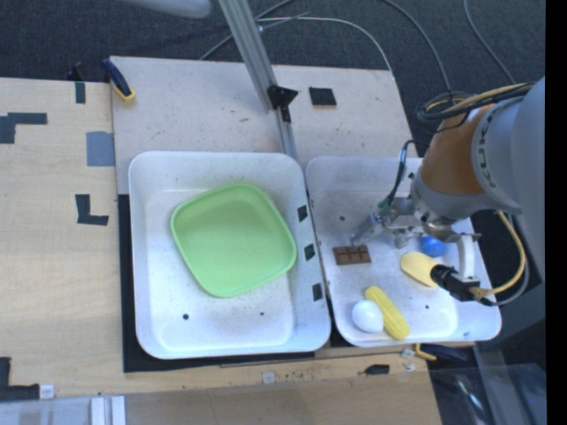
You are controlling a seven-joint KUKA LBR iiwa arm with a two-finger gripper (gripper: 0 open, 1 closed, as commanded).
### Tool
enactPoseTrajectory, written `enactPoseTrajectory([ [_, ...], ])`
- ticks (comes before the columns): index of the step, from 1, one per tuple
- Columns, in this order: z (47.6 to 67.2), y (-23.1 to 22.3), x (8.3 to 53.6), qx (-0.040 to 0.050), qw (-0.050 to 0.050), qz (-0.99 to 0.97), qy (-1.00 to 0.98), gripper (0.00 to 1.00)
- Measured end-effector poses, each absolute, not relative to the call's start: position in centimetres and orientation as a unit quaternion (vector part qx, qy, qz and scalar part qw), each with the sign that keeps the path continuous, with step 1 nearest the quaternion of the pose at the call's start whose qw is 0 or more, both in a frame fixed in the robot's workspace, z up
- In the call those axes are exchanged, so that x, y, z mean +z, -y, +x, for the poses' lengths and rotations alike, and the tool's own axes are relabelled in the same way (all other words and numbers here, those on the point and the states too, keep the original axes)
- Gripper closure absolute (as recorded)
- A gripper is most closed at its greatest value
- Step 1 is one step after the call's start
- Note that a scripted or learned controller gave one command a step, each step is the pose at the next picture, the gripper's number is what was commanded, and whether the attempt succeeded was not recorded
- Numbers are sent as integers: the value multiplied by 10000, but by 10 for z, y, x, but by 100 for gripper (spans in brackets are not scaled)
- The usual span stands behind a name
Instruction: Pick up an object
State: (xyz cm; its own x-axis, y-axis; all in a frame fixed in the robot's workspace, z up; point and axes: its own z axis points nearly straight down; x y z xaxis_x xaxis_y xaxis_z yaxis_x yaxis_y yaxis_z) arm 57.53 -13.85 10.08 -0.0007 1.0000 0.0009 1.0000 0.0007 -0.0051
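Reaching in from the right, the arm was over the right bin, with the gripper low above the bin floor. Whether the hand was wide, narrow or holding anything could not be told from this view.

Objects noted in the right bin: a small brown block just below and left of the gripper; a yellow corn cob near the front wall; a white egg touching or just beside the cob; a yellow piece and a blue piece under the wrist, partly hidden. The left bin held a green plate, lying flat.

Judgement: the block was the nearest candidate. It appeared light, stiff and flat, and would likely need a grip across its short sides, with fingers brought close to the floor. The egg looked smooth and round, and liable to slip. The cob seemed best taken across its middle.
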Motion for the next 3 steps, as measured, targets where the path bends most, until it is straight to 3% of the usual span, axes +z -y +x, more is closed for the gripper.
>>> enactPoseTrajectory([
  [1,577,139,113,3,3,-7067,7075,100],
  [3,578,140,217,-10,-15,-7070,7072,100],
])
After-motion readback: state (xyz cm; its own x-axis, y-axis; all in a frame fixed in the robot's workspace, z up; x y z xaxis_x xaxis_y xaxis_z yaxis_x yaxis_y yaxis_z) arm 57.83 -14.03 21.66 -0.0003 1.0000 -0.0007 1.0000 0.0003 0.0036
